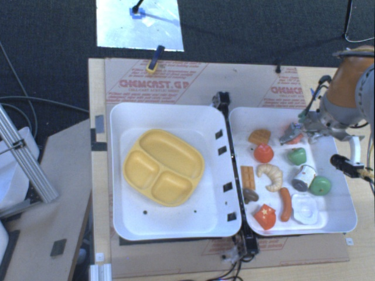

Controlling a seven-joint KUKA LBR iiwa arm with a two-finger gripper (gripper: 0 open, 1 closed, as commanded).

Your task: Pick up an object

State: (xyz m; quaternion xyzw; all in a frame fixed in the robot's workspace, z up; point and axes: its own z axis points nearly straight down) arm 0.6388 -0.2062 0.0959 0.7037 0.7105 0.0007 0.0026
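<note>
The right bin [337,218] holds several toy foods: a brown bun [259,136], a red tomato [263,153], a green pepper [297,156], a croissant [270,175], a sausage [285,204], a red strawberry [265,216], a green apple [320,185] and a small can [302,177]. My gripper [291,135] is low over the bin's far side, just right of the bun. A small orange-red piece [297,139] shows right at its tip, partly hidden. The grey arm with its orange band [351,75] comes in from the upper right.
In the left bin [126,215] lies a yellow divided tray [163,167]. A black hinge strip [231,168] runs between the bins. A white cup [304,208], a tan cracker [247,177] and a dark lump [251,195] also sit in the right bin.
</note>
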